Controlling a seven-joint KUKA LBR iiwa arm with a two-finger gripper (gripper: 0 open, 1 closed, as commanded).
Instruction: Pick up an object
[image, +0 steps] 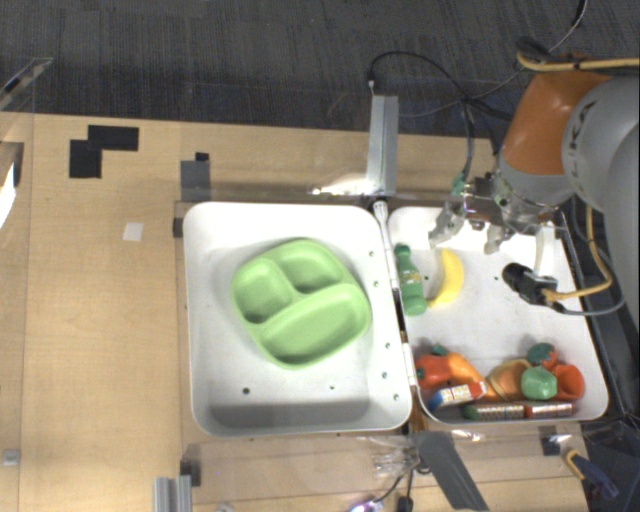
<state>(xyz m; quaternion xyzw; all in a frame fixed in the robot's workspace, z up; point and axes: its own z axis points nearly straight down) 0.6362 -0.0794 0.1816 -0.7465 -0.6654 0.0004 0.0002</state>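
Observation:
My gripper (468, 232) hangs over the far part of the right bin (590, 350), its two fingers spread open with nothing between them. Just below and left of it lies a yellow banana (449, 278). A green bottle (407, 281) rests along the bin's left wall. Along the near edge sits a heap of toys: an orange and red piece (441, 369), an orange fruit (506, 378), a green pepper-like piece (538, 383) and a dark red bar (520, 410).
The left bin (215, 390) holds a green divided plate (302, 300). A metal post (383, 140) stands behind the wall between the bins. A black cable part (527, 282) hangs from the arm over the right bin.

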